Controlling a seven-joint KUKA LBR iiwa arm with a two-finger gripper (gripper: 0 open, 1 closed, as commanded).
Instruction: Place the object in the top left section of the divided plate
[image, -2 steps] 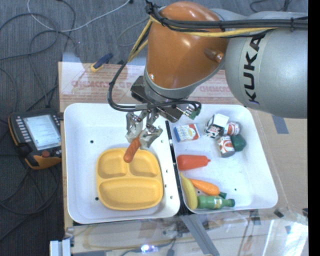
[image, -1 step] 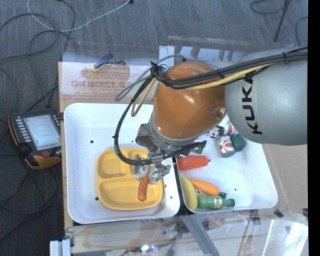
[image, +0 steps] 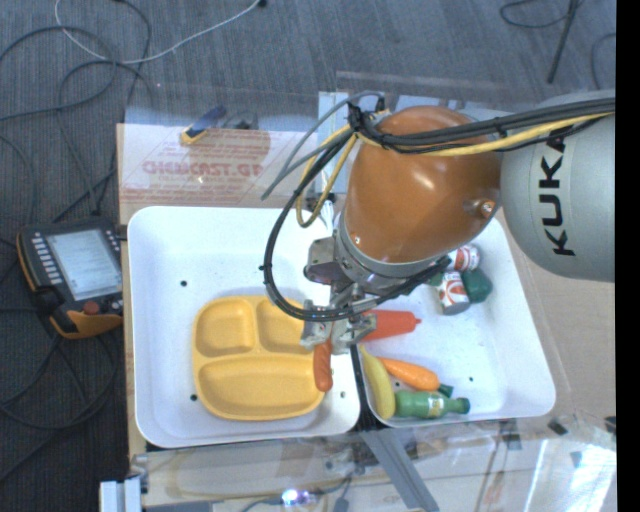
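Jaws closed, we see our gripper (image: 325, 338) clasping a sausage (image: 322, 366) upright over the yellow divided plate's (image: 225, 330) right edge.

Two white bins (image: 180, 270), one divided plate (image: 255, 358), perhaps six toy foods (image: 405, 372), one pendant (image: 75, 268).

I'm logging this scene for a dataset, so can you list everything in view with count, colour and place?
divided plate: 1, yellow, left bin
sausage: 1, orange-red, at the plate's right edge below the claw
carrots: 2, orange, right bin
banana: 1, yellow, right bin
bottle: 1, green, right bin, front
bins: 2, white, side by side
pendant: 1, black and orange, left of bench
claw: 1, grey, over the bins' divide
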